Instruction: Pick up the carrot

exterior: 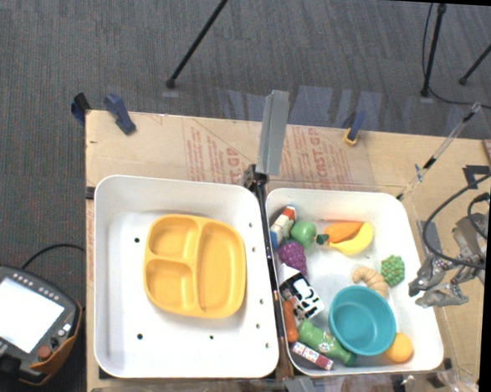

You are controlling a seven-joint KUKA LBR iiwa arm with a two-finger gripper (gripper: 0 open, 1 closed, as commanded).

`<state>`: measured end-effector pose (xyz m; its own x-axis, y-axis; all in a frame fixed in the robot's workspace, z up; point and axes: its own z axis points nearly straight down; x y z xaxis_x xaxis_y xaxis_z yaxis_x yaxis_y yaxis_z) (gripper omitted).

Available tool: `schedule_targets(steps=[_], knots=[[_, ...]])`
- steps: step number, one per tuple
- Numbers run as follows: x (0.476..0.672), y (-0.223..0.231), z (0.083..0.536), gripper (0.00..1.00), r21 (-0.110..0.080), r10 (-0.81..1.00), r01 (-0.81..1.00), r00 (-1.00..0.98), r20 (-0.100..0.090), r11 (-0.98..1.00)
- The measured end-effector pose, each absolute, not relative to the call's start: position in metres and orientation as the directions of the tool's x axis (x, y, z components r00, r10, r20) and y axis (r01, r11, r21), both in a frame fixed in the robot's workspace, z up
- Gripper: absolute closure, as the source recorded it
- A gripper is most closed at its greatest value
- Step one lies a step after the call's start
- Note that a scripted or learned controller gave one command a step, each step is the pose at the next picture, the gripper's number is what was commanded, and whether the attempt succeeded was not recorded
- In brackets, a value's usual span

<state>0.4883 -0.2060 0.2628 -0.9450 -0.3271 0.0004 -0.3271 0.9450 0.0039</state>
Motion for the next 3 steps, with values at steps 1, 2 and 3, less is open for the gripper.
schedule_targets(steps=[1, 2, 3], knots=[[0.487, -0.21, 0.266, 1.0, 0.001, -0.605, -0.605, -0.796, -0.003, 0.796], [0.488, -0.21, 0.27, 1.0, 0.001, -0.89, -0.89, -0.455, -0.005, 0.455], [0.48, -0.211, 0.307, 1.0, -0.001, -0.994, -0.994, -0.107, -0.005, 0.107]])
